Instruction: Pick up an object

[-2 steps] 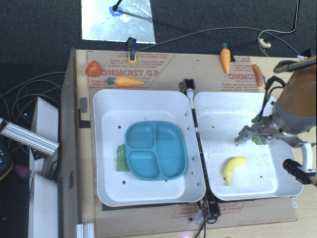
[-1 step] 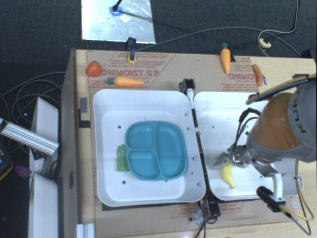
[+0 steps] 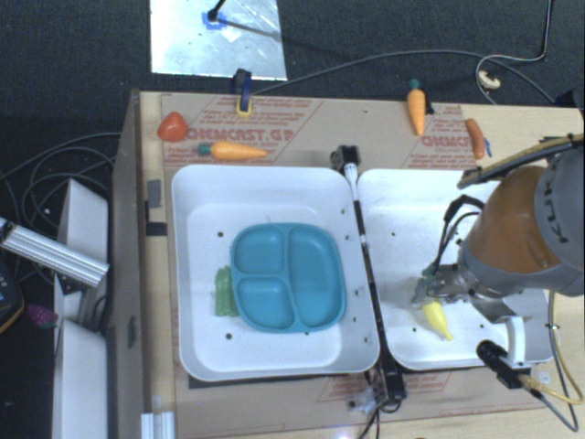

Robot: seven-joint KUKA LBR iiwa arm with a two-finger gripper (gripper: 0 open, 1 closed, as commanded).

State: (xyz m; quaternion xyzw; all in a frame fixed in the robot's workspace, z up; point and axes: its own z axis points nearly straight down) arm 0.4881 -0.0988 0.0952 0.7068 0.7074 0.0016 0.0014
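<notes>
Lying on the floor of the right bin [image 3: 402, 208], a small yellow object [image 3: 437, 318] sits just below the gripper [image 3: 431, 288], close to its tip; whether they touch is unclear, as is its grip. A blue divided plate [image 3: 288, 275] with a green item [image 3: 224, 292] beside it fills the left bin [image 3: 201, 199]. Toy carrots [image 3: 417, 110] rest on cardboard [image 3: 302, 126] printed "CHEMCAST GP"

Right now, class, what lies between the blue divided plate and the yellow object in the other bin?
In the camera view, between blue divided plate and yellow object: bare white bin floor and the black divider joining both bins.
</notes>
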